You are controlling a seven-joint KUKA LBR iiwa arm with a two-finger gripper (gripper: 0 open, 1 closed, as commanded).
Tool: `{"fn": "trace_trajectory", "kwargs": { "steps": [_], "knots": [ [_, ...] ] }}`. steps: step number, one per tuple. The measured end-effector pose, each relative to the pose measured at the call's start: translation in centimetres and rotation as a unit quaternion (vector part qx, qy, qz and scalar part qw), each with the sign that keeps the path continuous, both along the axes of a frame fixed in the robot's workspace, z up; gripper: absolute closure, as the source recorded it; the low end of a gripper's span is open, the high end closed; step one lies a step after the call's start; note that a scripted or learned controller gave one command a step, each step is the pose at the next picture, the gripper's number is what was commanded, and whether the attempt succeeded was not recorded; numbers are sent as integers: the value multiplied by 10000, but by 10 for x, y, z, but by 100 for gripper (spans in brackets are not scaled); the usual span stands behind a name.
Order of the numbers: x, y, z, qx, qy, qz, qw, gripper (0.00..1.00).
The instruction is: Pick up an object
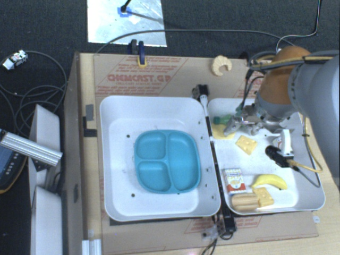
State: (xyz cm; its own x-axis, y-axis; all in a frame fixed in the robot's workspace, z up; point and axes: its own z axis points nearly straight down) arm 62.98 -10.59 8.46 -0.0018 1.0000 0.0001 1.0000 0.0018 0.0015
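The likeliest target is the green piece (219, 120) at the upper left of the right bin (319, 195), just beside the divider, since the tool (234, 124) hangs right next to it, low over the bin floor. A yellow cheese wedge (246, 144) lies just below the tool, with a banana (269, 182), a small carton (234, 179) and a bread piece (243, 201) farther toward the bin's front. Whether the tool is spread or pinching anything, I cannot tell. The left bin (114, 142) on the worktop holds a blue divided plate (166, 161). The arm (308, 86) reaches in from the right, wrist bent downward.
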Motion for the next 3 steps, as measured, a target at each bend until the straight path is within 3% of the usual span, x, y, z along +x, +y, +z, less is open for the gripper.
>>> {"fn": "trace_trajectory", "kwargs": {
  "steps": [2, 3],
  "knots": [
    [-39, 5, 0, -2, 3, -3, 10000, 0],
    [7, -24, 1, -8, -12, 8, 10000, 0]
  ]
}}
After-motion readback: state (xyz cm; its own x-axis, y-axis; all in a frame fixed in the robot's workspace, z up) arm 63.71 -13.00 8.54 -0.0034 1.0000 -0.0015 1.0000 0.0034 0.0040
